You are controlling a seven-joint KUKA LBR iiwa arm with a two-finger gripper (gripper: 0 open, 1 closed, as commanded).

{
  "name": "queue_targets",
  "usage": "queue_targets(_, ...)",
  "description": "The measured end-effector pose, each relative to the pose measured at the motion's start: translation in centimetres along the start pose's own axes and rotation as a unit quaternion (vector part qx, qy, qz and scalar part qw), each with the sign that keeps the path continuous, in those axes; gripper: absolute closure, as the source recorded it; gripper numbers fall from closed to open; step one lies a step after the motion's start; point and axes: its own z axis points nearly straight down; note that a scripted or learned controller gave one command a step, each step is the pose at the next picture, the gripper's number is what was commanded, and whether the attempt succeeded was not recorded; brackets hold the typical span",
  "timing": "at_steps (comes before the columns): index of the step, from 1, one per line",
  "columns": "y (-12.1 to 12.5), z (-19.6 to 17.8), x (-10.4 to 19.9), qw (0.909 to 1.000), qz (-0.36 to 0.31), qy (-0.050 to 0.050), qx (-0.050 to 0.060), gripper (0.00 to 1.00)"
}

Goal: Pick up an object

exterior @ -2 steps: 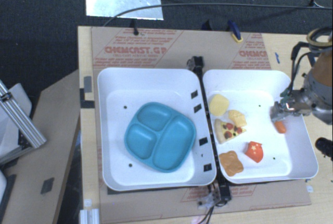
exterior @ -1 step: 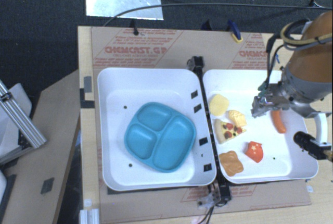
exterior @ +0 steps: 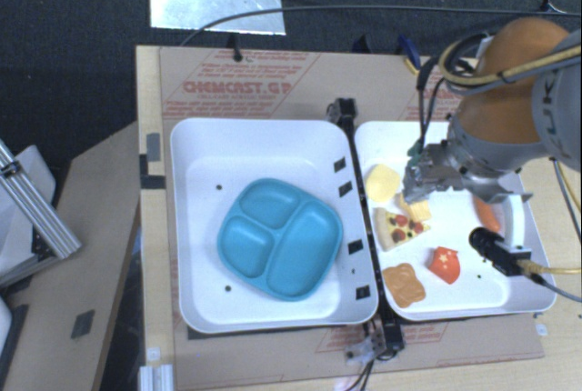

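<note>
We see gripper [exterior: 416,190] low over pale yellow cheese wedge [exterior: 383,183], 10 o'clock in right white bin [exterior: 455,298]; its opening we cannot tell; nothing lifted.

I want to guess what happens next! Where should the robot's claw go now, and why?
Probably straight down a little. The claw hangs over the right bin, just above the small yellow piece beside the pizza slice. Nothing can be seen between its tips yet, so lowering onto that piece looks like the sensible next step.
</note>
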Motion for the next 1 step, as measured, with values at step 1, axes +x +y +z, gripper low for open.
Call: queue_targets(1,2.39,-0.44,4.78,1.0000,-0.001,0.000,-0.002,1.00)
